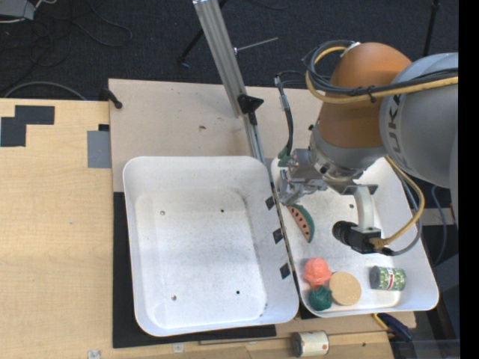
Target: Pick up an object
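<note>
- Light wooden worktop (52, 223): carries two shallow white bins side by side, standing on a black mat.
- Grey robot arm with an orange band above the wrist (367, 88): reaches in from the right and hangs over the upper part of the right-hand bin.
- Left-hand white plastic bin (142, 178): rectangular with rounded corners; its floor shows dark specks.
- Right-hand white plastic bin (426, 290): largely covered by the arm; the objects lie in its lower half.
- Slanted silver aluminium rail (224, 58): runs from the upper centre down to the divide between the bins.
- Jaws (288, 193): positioned at the right bin's left edge, just above the watermelon slice; whether they are wide or narrow cannot be told, and nothing is seen between them.
- Curved toy watermelon slice, red with green rind (303, 223): lies on the bin floor, near the left wall.
- Round tan disc (346, 288): lies at the front of the bin, touching the dark green ball.
- Pink-orange soft lump (316, 271): just above the green ball.
- Small green-and-white can (388, 278): lies on its side, right of the disc.
- Small dark green ball (321, 298): near the front wall.
</note>
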### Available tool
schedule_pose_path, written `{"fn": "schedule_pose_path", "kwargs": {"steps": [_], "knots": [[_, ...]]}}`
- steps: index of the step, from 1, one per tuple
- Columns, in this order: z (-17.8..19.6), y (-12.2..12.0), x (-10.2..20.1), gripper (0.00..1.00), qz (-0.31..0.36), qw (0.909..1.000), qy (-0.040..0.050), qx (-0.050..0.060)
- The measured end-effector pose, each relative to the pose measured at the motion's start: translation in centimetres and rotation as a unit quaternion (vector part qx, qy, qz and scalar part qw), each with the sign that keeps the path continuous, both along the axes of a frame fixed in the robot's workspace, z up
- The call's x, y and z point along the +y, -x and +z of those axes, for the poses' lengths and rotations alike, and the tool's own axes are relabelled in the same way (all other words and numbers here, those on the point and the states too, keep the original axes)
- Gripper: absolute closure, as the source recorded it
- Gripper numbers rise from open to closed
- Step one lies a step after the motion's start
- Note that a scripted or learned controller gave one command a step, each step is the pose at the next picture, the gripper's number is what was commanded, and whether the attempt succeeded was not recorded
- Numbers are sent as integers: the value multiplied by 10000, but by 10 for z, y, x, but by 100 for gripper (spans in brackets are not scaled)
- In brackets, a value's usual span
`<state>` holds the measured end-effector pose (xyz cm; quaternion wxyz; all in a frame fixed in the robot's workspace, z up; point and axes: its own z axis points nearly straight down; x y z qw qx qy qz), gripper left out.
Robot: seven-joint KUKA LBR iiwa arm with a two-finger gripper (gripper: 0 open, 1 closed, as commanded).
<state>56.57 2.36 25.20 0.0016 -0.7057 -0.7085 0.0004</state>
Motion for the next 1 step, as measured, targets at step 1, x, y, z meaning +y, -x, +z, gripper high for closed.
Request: {"fn": "schedule_pose_path", "kwargs": {"steps": [1], "knots": [[-20,-5,54,100,3,10000,1,22]]}}
